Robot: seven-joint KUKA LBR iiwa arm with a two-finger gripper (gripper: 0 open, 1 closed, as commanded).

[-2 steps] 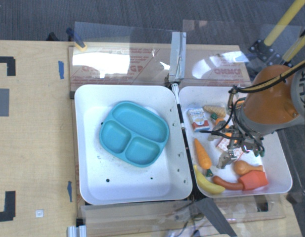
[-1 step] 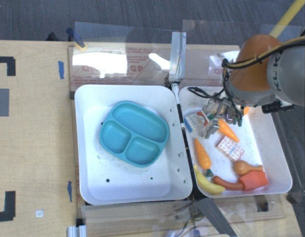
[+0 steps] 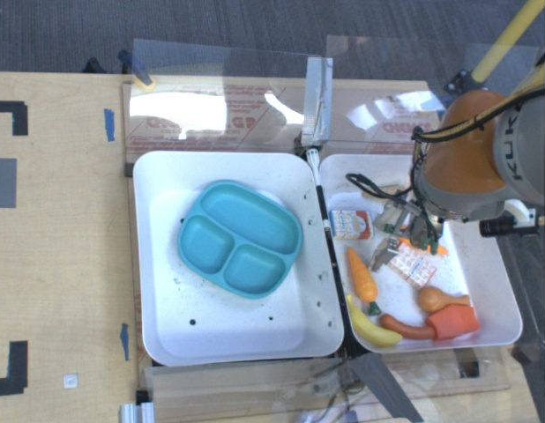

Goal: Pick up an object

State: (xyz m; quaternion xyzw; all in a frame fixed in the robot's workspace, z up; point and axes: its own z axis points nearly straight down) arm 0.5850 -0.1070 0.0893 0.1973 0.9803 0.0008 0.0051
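Orange carrot (image 3: 362,275) lies in your right bin (image 3: 506,300), near its left wall, long axis running toward the front edge, just left and frontward of the gripper (image 3: 398,240), whose finger state you can't tell from here.

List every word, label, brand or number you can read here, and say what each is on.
"KU": dark letters on the grey arm housing, cut off at the frame's edge.
Red print on the clear panel behind the bins: too blurred to read.
Small carton and printed packet in the right bin: print too small to read.
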